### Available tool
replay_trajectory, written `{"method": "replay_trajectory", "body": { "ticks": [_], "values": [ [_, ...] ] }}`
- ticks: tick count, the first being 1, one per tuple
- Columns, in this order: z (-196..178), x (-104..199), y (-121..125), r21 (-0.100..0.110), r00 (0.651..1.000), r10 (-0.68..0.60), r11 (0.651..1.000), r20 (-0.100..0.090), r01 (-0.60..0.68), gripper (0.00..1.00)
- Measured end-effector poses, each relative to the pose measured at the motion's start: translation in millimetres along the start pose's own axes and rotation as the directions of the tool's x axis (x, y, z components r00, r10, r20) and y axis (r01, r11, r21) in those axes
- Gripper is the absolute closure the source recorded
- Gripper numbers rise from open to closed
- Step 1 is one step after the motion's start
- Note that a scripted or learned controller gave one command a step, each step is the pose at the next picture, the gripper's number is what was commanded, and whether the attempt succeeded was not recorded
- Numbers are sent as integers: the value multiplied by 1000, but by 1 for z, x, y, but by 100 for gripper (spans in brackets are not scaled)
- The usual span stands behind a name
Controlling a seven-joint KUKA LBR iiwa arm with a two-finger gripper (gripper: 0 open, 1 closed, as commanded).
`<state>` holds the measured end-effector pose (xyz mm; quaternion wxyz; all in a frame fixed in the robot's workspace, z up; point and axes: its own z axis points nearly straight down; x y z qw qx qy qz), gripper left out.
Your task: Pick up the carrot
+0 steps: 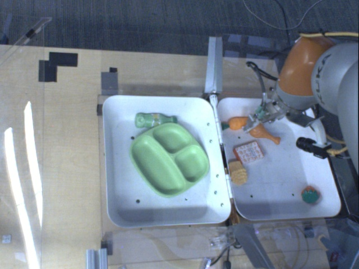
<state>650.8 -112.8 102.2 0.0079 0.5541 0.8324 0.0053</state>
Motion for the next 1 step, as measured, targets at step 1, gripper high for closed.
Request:
{"method": "replay_trajectory", "body": {
  "ticks": [1],
  "values": [
    [-85, 63, 18, 9, 998, 64, 998, -3, -64, 100]
  ]
}}
